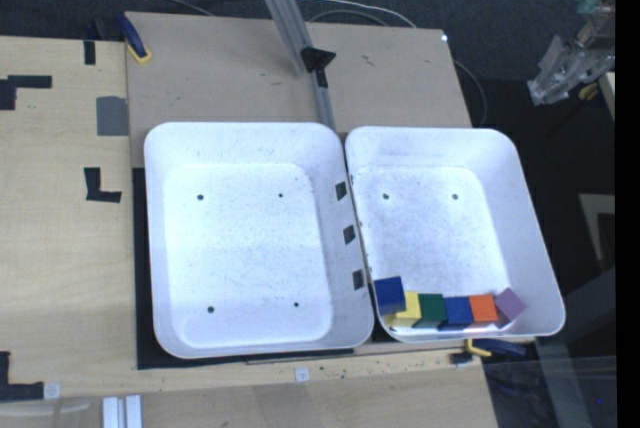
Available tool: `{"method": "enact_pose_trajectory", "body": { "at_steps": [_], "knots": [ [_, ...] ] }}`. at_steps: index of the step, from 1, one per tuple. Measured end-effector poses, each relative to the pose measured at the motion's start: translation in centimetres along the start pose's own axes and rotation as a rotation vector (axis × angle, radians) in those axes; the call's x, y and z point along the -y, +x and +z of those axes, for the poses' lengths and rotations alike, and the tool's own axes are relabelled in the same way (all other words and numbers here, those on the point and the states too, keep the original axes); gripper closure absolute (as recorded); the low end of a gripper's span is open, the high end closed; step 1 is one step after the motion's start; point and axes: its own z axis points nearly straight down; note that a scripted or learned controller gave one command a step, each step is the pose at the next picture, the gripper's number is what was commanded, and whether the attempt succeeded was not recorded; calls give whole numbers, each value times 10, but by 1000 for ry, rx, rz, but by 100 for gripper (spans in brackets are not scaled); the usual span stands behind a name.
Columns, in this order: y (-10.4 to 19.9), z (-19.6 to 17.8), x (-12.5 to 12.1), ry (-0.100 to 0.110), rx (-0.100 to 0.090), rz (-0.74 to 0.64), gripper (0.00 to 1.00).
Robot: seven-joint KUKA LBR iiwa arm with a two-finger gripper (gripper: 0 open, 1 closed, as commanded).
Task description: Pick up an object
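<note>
- Gripper (570, 76) first: we see it at the far right, off the bench and well apart from both bins — from this blurred, edge-on glimpse we cannot tell whether it is parted or closed, and nothing shows in it.
- Step in hand, as we judge it: the approach has not begun; no object is lifted.
- Targets lie in the right bin (500, 156), bunched along its near wall: a blue block (388, 292) sitting above a yellow block (408, 309), then a green block (431, 307), a second blue block (458, 310), an orange block (482, 307) and a purple block (509, 302), touching in a row.
- Count: six blocks — two blue, one each of yellow, green, orange, purple; two bins, the left bin (170, 146) holding no blocks.
- Next move, we think, calls for travelling left and nearer, over that near wall, then descending on an end block; the purple one looks freest, though the wall crowds it.
</note>
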Motion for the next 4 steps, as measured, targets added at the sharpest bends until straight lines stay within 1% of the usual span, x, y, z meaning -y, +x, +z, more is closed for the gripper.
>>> {"method": "enact_pose_trajectory", "body": {
  "at_steps": [1,2,4],
  "knots": [
    [0,-10,0,1,1,-1,100],
    [-71,-8,-14,1,0,9,100],
    [-67,-29,-16,-1,1,1,100]
  ]
}}
